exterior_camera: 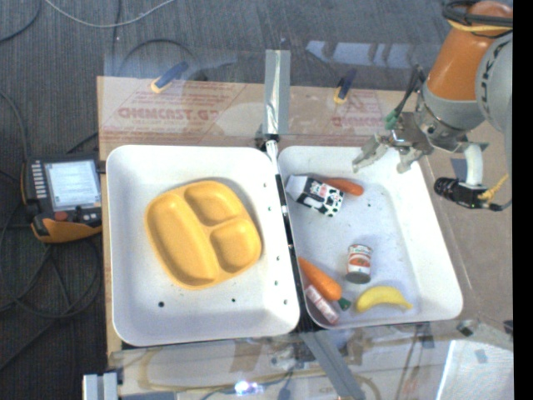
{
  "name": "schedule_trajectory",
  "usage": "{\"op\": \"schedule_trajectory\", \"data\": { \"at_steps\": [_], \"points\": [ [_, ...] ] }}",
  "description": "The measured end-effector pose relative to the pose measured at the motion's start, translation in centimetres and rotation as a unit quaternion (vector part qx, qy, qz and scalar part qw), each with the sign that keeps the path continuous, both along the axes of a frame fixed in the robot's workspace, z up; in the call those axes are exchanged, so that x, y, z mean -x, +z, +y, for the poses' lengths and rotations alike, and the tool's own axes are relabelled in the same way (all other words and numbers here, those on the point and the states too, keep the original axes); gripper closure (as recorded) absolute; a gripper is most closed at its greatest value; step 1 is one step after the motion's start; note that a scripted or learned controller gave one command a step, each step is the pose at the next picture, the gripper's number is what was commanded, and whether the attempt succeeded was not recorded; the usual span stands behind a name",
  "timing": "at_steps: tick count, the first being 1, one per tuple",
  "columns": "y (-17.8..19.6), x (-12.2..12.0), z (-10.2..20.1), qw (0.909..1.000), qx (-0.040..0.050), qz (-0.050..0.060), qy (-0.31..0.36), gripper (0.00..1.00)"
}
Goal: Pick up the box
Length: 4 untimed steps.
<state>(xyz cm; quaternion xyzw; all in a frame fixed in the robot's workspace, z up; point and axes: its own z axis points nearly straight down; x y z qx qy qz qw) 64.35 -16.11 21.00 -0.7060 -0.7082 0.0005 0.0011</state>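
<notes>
The arm enters from three o'clock and its tool (385, 153) hangs over the far rim of the right bin (433, 223), at about one o'clock of that bin, with the two fingers (365, 158) spread apart and nothing between them. The box (321, 196), black and white with a patterned face, lies flat in the right bin near its eleven o'clock corner, close to the divider between the bins. It sits slightly skewed to the bin walls, and a carrot (344, 187) lies touching or just beside its far edge at one o'clock of the box. In my judgement that neighbour constrains the grasp: a finger coming down on the far side risks catching the carrot, so a closure across the box's free edges looks safer. The tool stands well apart from the box, toward three o'clock of it, so the approach is not yet made. A small can (359, 263) stands upright near the bin's centre; a banana (383, 300), a second carrot (321, 279) and a small bottle (321, 304) cluster along the near wall, from five to seven o'clock, clear of any path to the box. The left bin (133, 307) carries a yellow divided tray (204, 233) and plays no part in the task.
</notes>
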Motion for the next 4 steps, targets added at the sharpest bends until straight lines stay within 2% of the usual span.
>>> {"op": "schedule_trajectory", "data": {
  "at_steps": [1,2,3,4],
  "points": [
    [-11.7,5.7,4.1,0.9999,0.0002,-0.001,-0.014,0.0],
    [-8.5,1.9,6.5,0.9988,-0.0005,0.0,0.049,0.0],
    [-2.7,1.2,10.1,0.9986,0.0014,0.0,-0.053,0.0],
    [-2.6,3.3,7.4,0.9978,0.0014,0.0,0.067,0.0]
  ]
}}
